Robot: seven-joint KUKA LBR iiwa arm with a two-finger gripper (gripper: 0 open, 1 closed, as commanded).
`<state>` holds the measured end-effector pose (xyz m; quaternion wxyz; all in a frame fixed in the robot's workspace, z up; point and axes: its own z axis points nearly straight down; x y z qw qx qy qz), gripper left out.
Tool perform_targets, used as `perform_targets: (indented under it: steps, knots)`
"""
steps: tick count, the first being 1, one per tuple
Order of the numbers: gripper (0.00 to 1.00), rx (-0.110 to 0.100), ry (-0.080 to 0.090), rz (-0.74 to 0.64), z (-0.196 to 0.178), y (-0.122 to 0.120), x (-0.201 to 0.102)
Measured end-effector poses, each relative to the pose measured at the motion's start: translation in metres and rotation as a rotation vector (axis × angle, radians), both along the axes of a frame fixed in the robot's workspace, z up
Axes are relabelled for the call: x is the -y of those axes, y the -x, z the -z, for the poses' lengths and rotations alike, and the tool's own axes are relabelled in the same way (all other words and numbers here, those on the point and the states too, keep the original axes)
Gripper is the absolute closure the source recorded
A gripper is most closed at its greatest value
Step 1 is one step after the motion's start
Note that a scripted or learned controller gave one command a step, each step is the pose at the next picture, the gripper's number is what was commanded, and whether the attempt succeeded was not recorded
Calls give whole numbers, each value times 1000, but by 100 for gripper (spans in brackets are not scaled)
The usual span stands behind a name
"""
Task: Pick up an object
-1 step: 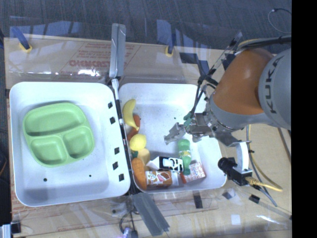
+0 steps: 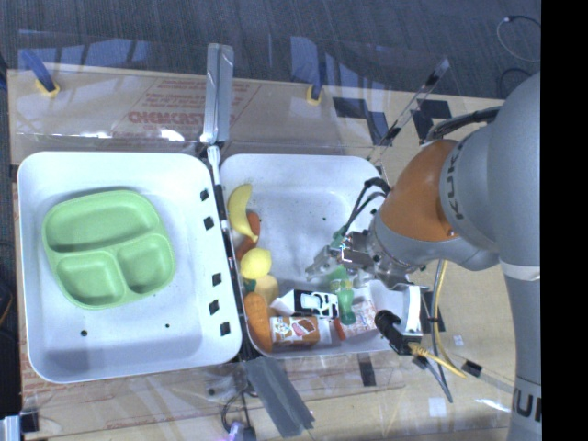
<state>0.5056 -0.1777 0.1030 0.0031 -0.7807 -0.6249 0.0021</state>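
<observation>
Looming closest, the grey arm (image 2: 491,191) is reaching in from the right, its gripper (image 2: 342,263) hanging low in the right bin (image 2: 303,177); whether it is gripping anything I cannot tell. Beside it, the left bin (image 2: 110,352) is carrying a green divided tray (image 2: 108,244). Crowding the right bin's near-left corner, probably for easy reach, are a banana (image 2: 239,208), a lemon (image 2: 256,264) and a small green bottle (image 2: 345,301) just below the gripper. Dark carpet is lying beyond the bench.

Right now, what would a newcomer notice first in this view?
Probably the green divided tray lying alone in the left bin. Next, the grey arm with its orange band reaching over the right bin, where a banana, lemon and packaged items crowd the left and near sides.
</observation>
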Motion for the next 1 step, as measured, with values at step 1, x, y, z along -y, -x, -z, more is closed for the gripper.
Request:
perform_targets:
  steps: [1]
  knots:
    - [100, -3, 0, -3, -9, 0, 0]
